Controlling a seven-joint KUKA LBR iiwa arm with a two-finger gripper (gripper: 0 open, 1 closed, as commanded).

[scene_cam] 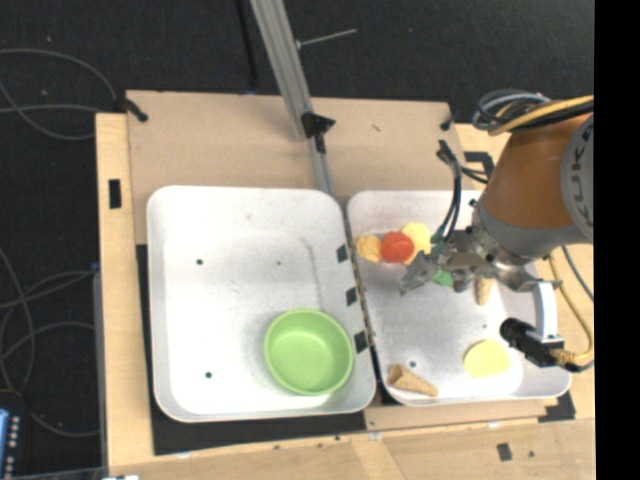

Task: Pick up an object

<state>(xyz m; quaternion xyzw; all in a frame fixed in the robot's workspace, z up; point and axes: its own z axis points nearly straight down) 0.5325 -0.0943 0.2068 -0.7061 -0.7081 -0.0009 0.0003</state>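
Judged early in the task: nothing lifted yet, every object lying on a bin floor, the grasp and the raise both left to do.

Largest first. Bench point(230, 133) across the middle of the frame, carrying two white bins side by side. Left bin point(230, 238) at centre left, with a green bowl point(308, 351) near its lower right corner. Right bin point(425, 338) at centre right, entered by the arm point(535, 183) from the right edge, its orange band bulking over the bin's upper right, wrist pointing down and leftward.

Gripper point(440, 268) low over the upper middle of the right bin, just beside a cluster of small toys: red ball point(397, 247), yellow piece point(416, 236), tan piece point(369, 247). Finger opening impossible to tell; nothing visibly held.

Farther down: yellow disc point(487, 359) at lower right, brown cone point(412, 379) at the bottom edge.
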